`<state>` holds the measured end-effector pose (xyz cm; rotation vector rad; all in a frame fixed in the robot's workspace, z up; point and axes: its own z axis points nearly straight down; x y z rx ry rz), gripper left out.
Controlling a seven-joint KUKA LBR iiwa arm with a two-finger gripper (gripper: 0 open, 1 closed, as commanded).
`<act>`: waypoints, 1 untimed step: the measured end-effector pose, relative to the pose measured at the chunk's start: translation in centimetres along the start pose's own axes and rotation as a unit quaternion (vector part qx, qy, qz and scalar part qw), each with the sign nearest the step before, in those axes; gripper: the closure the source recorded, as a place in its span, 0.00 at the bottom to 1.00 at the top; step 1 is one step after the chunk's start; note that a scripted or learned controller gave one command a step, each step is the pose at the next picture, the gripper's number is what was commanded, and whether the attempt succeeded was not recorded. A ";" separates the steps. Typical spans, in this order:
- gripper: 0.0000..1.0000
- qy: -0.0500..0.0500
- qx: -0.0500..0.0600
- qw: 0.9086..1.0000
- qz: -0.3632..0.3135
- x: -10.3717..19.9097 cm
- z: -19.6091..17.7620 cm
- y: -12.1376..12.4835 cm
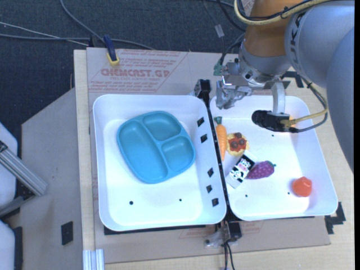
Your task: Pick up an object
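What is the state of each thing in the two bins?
Blue three-compartment plastic plate: flat in left bin.
Orange toy carrot: lying along the right bin's left wall.
Purple toy grapes: lying beside black-and-white small toy.
Red round toy: resting alone.

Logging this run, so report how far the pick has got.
Done: nothing lifted. The carrot, pizza slice, grape bunch, black-and-white toy and red pepper all lie on the right bin.
In hand: the gripper hangs at that bin's far left corner, above the carrot.
Left: descend, grasp, lift.
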<state>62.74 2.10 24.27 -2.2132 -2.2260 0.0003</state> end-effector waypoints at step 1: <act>1.00 0.000 -0.001 1.000 0.000 5.1 0.9 2.3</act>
